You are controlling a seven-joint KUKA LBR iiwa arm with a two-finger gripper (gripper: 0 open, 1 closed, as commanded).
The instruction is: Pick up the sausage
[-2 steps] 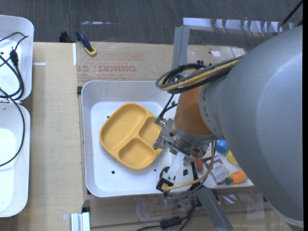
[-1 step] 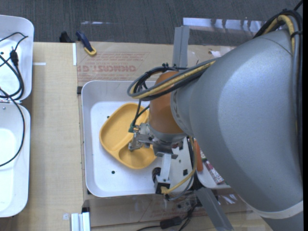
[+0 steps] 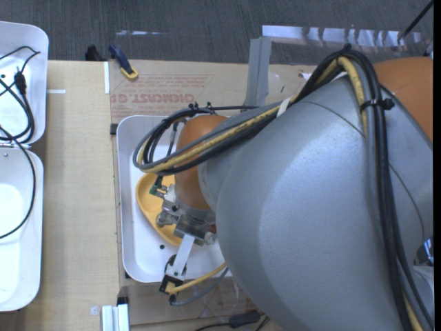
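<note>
Counter (image 3: 76, 185) of pale wood is what you are looking down on, and the white bin (image 3: 127, 185) near its middle is your landmark. The grey arm (image 3: 310, 205) comes in from the right of that bin and covers much of it; its orange band (image 3: 196, 150) hangs over the bin's upper half. Below the band, the tool (image 3: 167, 216) sits low inside the bin, over a yellow dish (image 3: 146, 195) that lies against the bin's left wall. Whether the tool is released or clenched you cannot tell, because the wrist hides its working end. You cannot tell where the sausage lies either: the arm hides the bin's right side, and the bare part of its floor shows just white plastic. A cardboard sheet (image 3: 165, 92) with red print lies under the bin and juts out beyond its top edge. Above the bin's top left corner, on the edge of that sheet, rests a blue-and-yellow clamp (image 3: 122, 62). Well to the left of the bin stands a second white bin (image 3: 17, 274), with black cables (image 3: 31, 126) looping across it.
</note>
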